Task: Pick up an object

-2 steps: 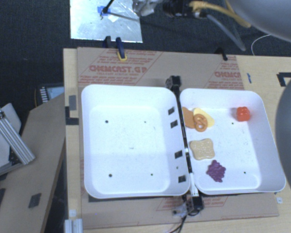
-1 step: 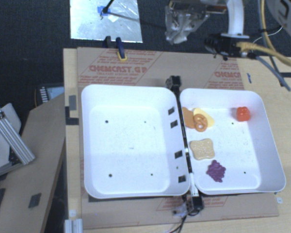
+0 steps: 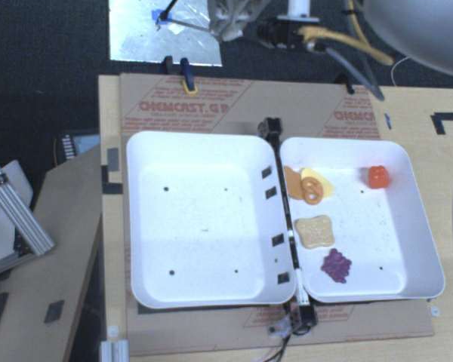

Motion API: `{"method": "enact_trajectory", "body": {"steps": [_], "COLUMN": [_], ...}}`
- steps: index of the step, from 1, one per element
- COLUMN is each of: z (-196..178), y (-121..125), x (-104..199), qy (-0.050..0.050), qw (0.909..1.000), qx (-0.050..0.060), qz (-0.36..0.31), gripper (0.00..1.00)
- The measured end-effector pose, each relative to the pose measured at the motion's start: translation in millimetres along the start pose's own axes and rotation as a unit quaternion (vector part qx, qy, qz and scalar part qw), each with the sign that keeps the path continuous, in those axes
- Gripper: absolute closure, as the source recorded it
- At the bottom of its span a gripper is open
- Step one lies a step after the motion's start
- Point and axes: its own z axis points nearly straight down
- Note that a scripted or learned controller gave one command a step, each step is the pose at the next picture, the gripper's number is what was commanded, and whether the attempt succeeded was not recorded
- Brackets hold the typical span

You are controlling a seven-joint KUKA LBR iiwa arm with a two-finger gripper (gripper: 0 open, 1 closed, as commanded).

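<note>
The right bin (image 3: 419, 225) holds several small items. A red piece (image 3: 377, 176) lies near its back right. An orange ring on yellow and orange pieces (image 3: 311, 185) lies by the divider at the back left. A tan bread slice (image 3: 315, 231) is at the left middle, and a purple grape bunch (image 3: 336, 265) lies in front of it. My gripper (image 3: 230, 15) hangs high at the top of the view, beyond the bench's back edge and far from both bins, with nothing seen in it. The grey arm (image 3: 415, 13) fills the top right corner.
The left bin (image 3: 140, 225) sits beside the right one, joined by black clips (image 3: 275, 194). A shiny metal sheet (image 3: 151, 29) lies behind the bench. A blue and yellow clamp (image 3: 187, 78) sits at the back edge. Cables (image 3: 340, 40) trail from the arm. An aluminium rail (image 3: 15, 210) stands at the left.
</note>
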Motion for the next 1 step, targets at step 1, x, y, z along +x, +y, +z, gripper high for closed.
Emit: {"method": "enact_trajectory", "body": {"steps": [1], "z": [-1.1], "y": [-25.9], "x": [5.8], "qy": [0.000], "qw": [1.0000], "qx": [0.001], "qz": [0.001], "gripper": [1.00]}}
